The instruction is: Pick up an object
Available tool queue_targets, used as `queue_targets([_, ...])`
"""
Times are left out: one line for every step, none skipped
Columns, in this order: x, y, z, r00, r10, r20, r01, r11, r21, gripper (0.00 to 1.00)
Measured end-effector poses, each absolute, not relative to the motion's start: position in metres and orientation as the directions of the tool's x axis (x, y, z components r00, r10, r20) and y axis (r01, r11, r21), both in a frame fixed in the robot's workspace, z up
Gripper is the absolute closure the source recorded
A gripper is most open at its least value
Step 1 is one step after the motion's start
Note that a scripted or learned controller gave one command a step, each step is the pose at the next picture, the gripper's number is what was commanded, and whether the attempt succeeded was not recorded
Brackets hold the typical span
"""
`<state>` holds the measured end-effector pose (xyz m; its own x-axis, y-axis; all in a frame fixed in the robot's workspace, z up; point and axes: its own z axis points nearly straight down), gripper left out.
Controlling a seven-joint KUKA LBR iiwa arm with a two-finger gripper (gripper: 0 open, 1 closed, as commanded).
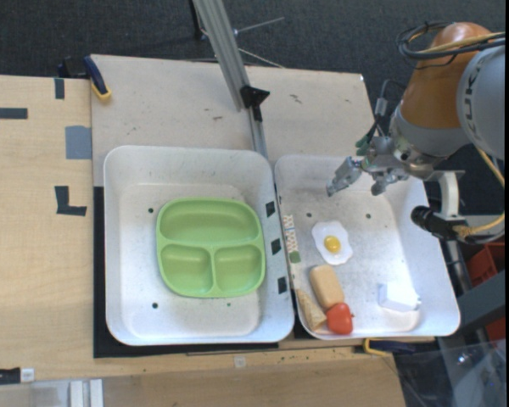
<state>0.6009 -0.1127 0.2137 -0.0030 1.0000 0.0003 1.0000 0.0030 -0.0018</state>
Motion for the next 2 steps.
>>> queue_targets([0.601, -0.113, 0.214, -0.003, 1.000, 0.000, 1.000, 0.003, -0.002, 0.00])
queue_targets([0.597, -0.122, 0.160, -0.001, 1.000, -0.001, 1.000, 0.001, -0.007, 0.00])
